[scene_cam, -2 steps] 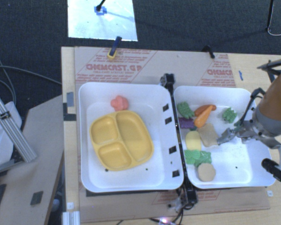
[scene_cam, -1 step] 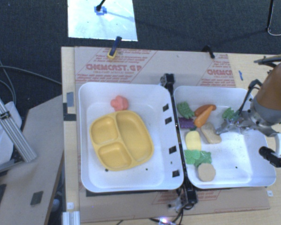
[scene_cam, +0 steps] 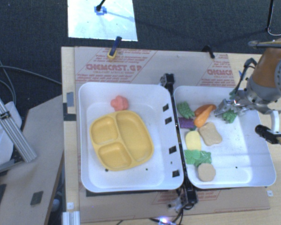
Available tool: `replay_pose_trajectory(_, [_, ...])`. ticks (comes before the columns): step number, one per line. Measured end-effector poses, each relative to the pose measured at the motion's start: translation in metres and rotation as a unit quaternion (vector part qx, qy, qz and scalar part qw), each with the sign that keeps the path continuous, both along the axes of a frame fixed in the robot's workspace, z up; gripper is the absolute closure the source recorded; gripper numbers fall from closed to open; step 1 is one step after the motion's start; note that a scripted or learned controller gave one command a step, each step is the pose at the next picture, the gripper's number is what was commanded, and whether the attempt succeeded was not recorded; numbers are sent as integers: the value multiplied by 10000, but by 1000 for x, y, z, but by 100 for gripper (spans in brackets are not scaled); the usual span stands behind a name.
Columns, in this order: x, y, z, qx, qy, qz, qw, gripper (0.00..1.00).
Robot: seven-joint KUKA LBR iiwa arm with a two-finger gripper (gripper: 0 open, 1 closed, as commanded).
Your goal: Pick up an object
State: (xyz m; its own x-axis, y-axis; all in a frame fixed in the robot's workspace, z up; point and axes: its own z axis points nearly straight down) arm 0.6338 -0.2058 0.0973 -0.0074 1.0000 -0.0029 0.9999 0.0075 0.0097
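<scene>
The right bin (scene_cam: 264,165) holds several toy foods. An orange carrot (scene_cam: 203,114) lies by a green leafy piece (scene_cam: 185,110) and a purple piece (scene_cam: 186,123). Below them are a pale yellow piece (scene_cam: 192,139), a tan bread slice (scene_cam: 210,134), a green lettuce leaf (scene_cam: 197,157) and a round tan biscuit (scene_cam: 206,172). My gripper (scene_cam: 225,109) is low in the bin's upper right, just right of the carrot. A small green piece (scene_cam: 231,117) sits right at its tip, partly hidden by it.
The left bin (scene_cam: 86,172) holds a yellow divided tray (scene_cam: 121,139) and a pink lump (scene_cam: 119,102) near its far wall. Black clips (scene_cam: 168,121) line the divider between the bins. The right bin's lower right floor is bare.
</scene>
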Motion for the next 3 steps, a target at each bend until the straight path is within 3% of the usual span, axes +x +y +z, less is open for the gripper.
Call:
replay_pose_trajectory(1, [26, 0, -12, 14, 39, 1, 10000, 0])
replay_pose_trajectory(2, [-45, 1, -13, 19, 66, -42, 10000, 0])
replay_pose_trajectory(3, [-51, -1, -13, 10, 47, -32, 10000, 0])
